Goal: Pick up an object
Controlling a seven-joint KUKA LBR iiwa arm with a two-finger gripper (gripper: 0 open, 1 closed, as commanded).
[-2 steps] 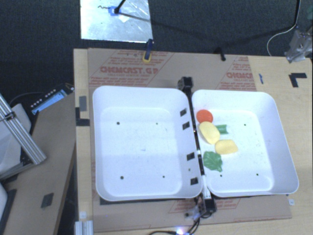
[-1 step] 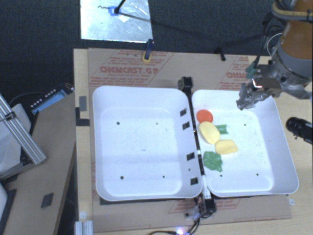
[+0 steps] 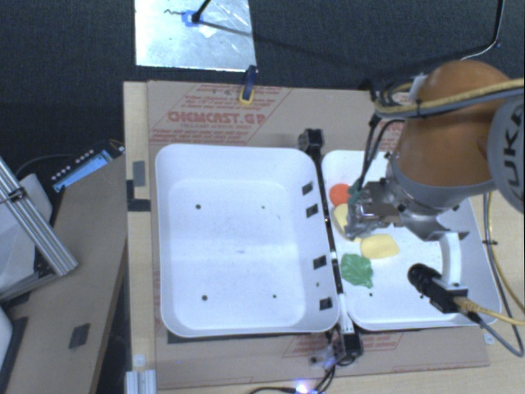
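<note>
My gripper (image 3: 354, 222) reaches down into the right bin (image 3: 394, 310), near its left wall. Its metal fingers stand over a pale yellow object (image 3: 340, 217) that peeks out at their left side. An orange ball (image 3: 340, 193) lies just behind that, toward the bin's far left. A yellow oval piece (image 3: 379, 246) rests just right of the fingertips. A green crumpled object (image 3: 357, 270) lies in front of them. The arm's bulky wrist hides the rest of the right bin's middle. Whether anything sits between the fingers is hidden.
The left bin (image 3: 238, 236) lies beside the right one, split from it by a ridge with black clips (image 3: 320, 220). Both bins sit on a cardboard sheet (image 3: 221, 113). A grey metal plate (image 3: 195, 21) lies at the back, and aluminium framing (image 3: 29, 228) stands at the far left.
</note>
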